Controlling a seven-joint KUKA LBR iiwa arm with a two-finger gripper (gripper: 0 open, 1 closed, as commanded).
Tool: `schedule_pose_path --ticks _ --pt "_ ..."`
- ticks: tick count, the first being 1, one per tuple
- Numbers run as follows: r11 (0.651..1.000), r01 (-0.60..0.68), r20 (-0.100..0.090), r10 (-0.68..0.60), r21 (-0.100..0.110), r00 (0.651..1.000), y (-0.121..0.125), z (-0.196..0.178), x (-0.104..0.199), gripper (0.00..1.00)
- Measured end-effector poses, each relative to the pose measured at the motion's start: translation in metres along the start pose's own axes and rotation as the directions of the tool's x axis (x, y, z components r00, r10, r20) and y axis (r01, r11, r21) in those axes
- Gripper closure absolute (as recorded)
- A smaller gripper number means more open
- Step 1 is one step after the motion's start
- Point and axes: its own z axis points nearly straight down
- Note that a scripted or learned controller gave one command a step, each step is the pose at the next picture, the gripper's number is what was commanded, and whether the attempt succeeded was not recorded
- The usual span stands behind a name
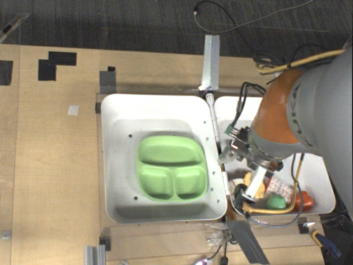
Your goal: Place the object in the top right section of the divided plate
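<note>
A light green divided plate [172, 167] lies in the left white bin [118, 148], with one long section at the back and two smaller ones at the front. My arm [298, 109] reaches down into the right bin [325, 189], and the gripper [252, 187] is low over that bin's front left corner, just right of the wall between the bins. Under and beside it lie several small objects: a green round one [277, 202], a red one [304, 201], a white and red printed packet [278, 188] and a yellow and white piece [256, 184]. The wrist hides what lies beneath it.
A metal post [210, 62] stands behind the bins at the divider. Black cables [241, 106] loop around the wrist and along the right bin's front edge. The wooden bench [49, 164] spreads out to the left of the bins.
</note>
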Motion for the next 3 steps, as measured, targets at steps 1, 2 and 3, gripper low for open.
schedule_pose_path --ticks 1,2,3 --pt "0.982 -0.190 0.001 0.190 -0.001 0.982 -0.0268 -0.0309 0.0438 0.00" --pt "0.982 -0.189 0.001 0.189 0.000 0.982 -0.0269 -0.0308 0.0438 0.00" --pt "0.982 -0.189 0.001 0.189 0.000 0.982 -0.0268 -0.0308 0.0438 0.00"
